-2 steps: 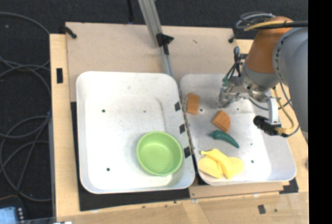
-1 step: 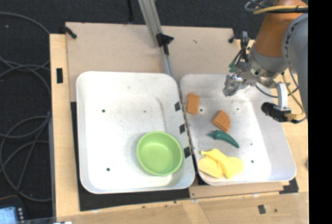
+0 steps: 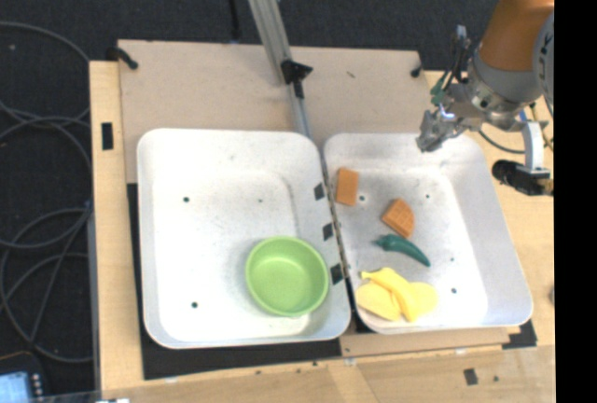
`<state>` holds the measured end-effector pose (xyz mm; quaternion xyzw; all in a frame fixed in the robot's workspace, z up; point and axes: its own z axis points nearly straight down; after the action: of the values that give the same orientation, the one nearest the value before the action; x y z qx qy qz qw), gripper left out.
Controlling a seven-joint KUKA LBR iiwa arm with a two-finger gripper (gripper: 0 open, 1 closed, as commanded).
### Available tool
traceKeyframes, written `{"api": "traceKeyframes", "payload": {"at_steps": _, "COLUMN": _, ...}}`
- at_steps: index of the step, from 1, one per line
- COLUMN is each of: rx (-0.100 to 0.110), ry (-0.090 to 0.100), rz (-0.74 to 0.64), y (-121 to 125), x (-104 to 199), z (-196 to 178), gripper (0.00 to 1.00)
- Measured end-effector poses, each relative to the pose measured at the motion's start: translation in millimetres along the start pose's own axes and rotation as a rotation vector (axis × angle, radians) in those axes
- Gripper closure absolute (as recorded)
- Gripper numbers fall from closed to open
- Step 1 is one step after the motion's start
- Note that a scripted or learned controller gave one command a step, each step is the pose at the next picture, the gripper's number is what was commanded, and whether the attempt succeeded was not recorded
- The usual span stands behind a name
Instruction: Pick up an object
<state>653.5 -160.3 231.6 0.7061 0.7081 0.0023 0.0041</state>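
In the right bin (image 3: pixel 466 177) lie an orange block (image 3: pixel 347 187) near the left wall, an orange wedge (image 3: pixel 398 217) toward the middle, a dark green pepper-shaped piece (image 3: pixel 404 248) below it, and a yellow banana-like piece (image 3: pixel 397 294) at the front. A green bowl (image 3: pixel 286 275) sits in the left bin (image 3: pixel 205 177) at its front right. My gripper (image 3: pixel 431 136) hangs over the back edge of the right bin, up and to the right of the orange wedge, with nothing seen between its fingers.
A slanted metal pole (image 3: pixel 266 9) rises from behind the bins down to the divider between them. Cables lie on the dark floor at the left. The brown bench board (image 3: pixel 215 84) shows behind the bins.
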Motion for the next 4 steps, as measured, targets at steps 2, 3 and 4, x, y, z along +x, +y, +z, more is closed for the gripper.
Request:
{"api": "traceKeyframes", "payload": {"at_steps": 2, "rx": 0.008, "ry": 0.003, "rz": -0.003, "y": -22, "x": 48, "z": -53, "gripper": 1.0}}
{"api": "traceKeyframes", "payload": {"at_steps": 3, "rx": 0.009, "ry": 0.004, "rz": -0.003, "y": -43, "x": 97, "z": -52, "gripper": 1.0}}
{"api": "traceKeyframes", "payload": {"at_steps": 4, "rx": 0.01, "ry": 0.003, "rz": -0.002, "y": -60, "x": 140, "z": -35, "gripper": 1.0}}
